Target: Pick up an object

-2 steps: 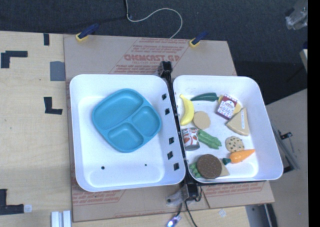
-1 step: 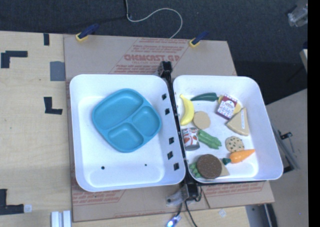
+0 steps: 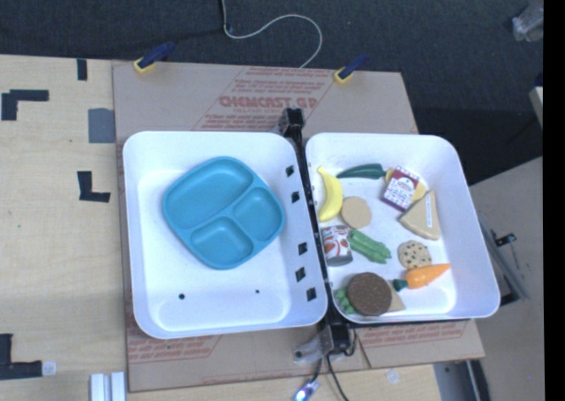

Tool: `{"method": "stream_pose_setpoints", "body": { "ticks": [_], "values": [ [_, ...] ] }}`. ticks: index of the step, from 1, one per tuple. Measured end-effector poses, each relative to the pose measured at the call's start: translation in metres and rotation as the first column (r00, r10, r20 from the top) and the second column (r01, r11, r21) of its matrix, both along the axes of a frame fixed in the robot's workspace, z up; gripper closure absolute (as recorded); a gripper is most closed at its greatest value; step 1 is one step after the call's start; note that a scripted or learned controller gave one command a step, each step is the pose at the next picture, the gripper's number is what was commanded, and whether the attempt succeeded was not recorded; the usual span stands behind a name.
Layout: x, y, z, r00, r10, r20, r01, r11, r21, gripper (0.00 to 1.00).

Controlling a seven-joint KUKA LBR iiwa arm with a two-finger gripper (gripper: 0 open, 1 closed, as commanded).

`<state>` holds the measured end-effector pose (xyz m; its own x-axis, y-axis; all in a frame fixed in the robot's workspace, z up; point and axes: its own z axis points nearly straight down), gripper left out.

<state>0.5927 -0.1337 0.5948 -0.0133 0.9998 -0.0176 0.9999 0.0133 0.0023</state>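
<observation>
Right bin (image 3: pixel 468 214) held the toy food: banana (image 3: pixel 330 195) lay against its left wall, carrot (image 3: pixel 426 276) toward its near-right corner. Blue plate (image 3: pixel 224 212) sat left of that bin. Claw state: cannot tell.

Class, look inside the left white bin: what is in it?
The left bin holds a blue three-compartment plate. Two small dark marks dot its floor. Whatever lies beneath the plate is covered.

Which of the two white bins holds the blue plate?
The left white bin holds the blue three-compartment plastic plate; the right white bin holds small toy foods.
</observation>
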Motion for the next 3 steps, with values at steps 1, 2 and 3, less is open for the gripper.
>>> {"method": "stream_pose_setpoints", "body": {
  "ticks": [1,2,3],
  "values": [
    [0.0,0.001,0.01,1.0,0.001,0.0,-0.001,1.0,-0.001,1.0],
    [0.001,0.001,0.02,1.0,0.002,0.001,-0.002,1.0,-0.002,1.0],
    [0.001,0.002,0.03,1.0,0.002,0.001,-0.002,1.0,-0.002,1.0]
  ]
}}
